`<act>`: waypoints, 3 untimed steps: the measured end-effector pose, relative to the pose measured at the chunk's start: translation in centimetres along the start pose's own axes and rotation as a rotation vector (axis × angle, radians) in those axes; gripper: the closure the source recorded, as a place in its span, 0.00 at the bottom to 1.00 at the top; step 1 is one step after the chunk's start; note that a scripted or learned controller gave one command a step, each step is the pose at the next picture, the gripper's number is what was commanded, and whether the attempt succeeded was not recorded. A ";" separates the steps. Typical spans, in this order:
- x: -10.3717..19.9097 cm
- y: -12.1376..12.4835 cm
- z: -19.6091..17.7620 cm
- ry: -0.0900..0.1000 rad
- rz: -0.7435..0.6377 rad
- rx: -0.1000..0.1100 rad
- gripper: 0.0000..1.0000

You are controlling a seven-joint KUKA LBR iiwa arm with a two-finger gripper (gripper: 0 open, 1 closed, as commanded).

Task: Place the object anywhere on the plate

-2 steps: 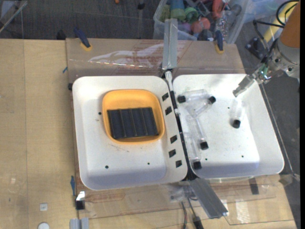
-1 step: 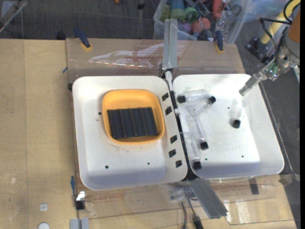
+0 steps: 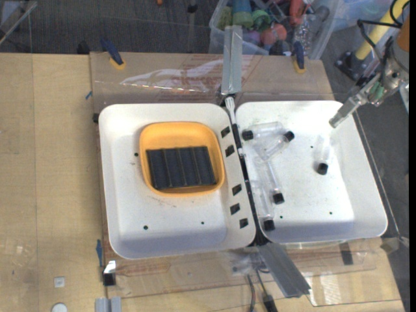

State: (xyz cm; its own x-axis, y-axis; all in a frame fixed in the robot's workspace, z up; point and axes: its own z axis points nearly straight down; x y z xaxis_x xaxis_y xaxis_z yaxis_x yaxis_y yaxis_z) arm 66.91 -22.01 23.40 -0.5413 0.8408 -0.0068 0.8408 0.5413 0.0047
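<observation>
In the left bin (image 3: 123, 233) an orange plate (image 3: 151, 135) carries a dark ridged object (image 3: 181, 168) lying flat across its middle; the right bin (image 3: 351, 207) holds clear plastic pieces with black caps (image 3: 268, 149); the gripper (image 3: 340, 117) hangs over that bin's far right edge, grasping nothing, jaw state impossible to tell

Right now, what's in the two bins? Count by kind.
Orange plate: 1
Dark ribbed block on the plate: 1
Clear plastic tubes with black caps in the right bin: too tangled to count surely, at least 3
Total: at least 5
</observation>
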 end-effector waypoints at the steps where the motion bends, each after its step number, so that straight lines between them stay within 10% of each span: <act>1: -0.1 -0.1 -0.4 0.000 -0.314 -0.002 0.00; 3: 0.6 -0.9 -1.4 0.004 -0.522 0.000 0.00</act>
State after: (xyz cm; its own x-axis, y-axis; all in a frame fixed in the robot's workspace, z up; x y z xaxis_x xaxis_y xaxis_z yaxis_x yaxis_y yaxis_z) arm 65.88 -22.00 24.83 -0.8886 0.4587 -0.0042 0.4586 0.8886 0.0020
